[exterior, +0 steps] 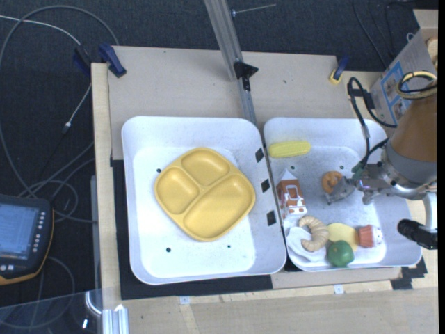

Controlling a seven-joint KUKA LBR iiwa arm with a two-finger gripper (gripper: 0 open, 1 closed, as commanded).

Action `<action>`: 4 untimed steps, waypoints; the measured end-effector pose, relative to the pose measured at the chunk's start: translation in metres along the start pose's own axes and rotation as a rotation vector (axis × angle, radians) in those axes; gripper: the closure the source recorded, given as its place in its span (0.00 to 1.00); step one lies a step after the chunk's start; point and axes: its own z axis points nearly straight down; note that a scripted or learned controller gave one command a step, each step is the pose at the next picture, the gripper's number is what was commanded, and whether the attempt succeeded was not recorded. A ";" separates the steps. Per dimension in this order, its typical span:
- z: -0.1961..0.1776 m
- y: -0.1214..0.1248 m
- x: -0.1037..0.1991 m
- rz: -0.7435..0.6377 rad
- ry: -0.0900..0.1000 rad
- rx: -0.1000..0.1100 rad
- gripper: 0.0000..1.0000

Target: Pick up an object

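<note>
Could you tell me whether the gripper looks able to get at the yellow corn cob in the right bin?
Probably yes: the corn cob lies alone at the bin's far edge, nothing over it, and the gripper hovers nearby.

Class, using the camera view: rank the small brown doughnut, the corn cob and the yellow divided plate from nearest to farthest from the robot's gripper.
1. Brown doughnut: right bin, just left of the gripper.
2. Corn cob: right bin, near its upper-left corner.
3. Yellow divided plate: in the left bin, farthest away.
</note>
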 end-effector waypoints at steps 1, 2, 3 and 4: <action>0.047 -0.001 0.001 -0.001 0.000 -0.001 0.00; 0.033 0.001 0.001 -0.002 -0.002 -0.008 1.00; -0.024 0.002 0.011 -0.003 -0.005 -0.014 1.00; -0.089 0.004 0.012 -0.003 -0.006 -0.017 1.00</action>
